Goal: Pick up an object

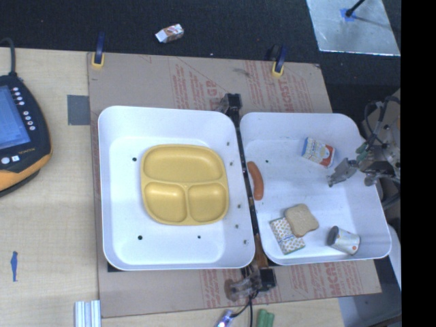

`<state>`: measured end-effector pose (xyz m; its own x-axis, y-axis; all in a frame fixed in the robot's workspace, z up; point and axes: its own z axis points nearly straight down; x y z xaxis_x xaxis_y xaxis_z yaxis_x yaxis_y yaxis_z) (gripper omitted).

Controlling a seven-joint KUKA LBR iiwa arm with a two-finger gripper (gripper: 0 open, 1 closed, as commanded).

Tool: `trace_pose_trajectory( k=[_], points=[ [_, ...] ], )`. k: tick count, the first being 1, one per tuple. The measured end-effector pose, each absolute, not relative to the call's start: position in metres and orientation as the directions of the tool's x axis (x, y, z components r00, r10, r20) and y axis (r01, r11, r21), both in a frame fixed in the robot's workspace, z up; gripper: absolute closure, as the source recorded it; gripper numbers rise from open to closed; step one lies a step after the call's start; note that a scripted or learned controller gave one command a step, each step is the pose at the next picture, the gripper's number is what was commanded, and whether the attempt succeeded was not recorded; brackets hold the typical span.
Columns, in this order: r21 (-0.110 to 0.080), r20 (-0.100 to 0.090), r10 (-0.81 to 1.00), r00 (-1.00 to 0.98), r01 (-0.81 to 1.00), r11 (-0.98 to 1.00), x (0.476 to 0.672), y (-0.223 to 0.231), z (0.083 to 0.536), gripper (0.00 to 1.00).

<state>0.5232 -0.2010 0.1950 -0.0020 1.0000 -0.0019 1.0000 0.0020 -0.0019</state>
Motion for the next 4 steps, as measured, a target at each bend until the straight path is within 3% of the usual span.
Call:
trace_pose_trajectory(
  k=[1, 2, 3, 4],
  points=[
    [0.006, -0.003, 1.0, -0.007, 1.0, 0.007, 0.63, -0.178, 0.099, 0.0],
    [-0.001, 0.0, 1.0, -0.004, 1.0, 0.004, 0.657, -0.141, 0.114, 0.0],
    [-0.002, -0.002, 1.0, -0.001, 1.0, 0.001, 0.538, -0.21, 0.175, 0.0],
    [-0.004, -0.001, 1.0, -0.005, 1.0, 0.005, 0.59, -0.212, 0.11, 0.0]
  ],
)
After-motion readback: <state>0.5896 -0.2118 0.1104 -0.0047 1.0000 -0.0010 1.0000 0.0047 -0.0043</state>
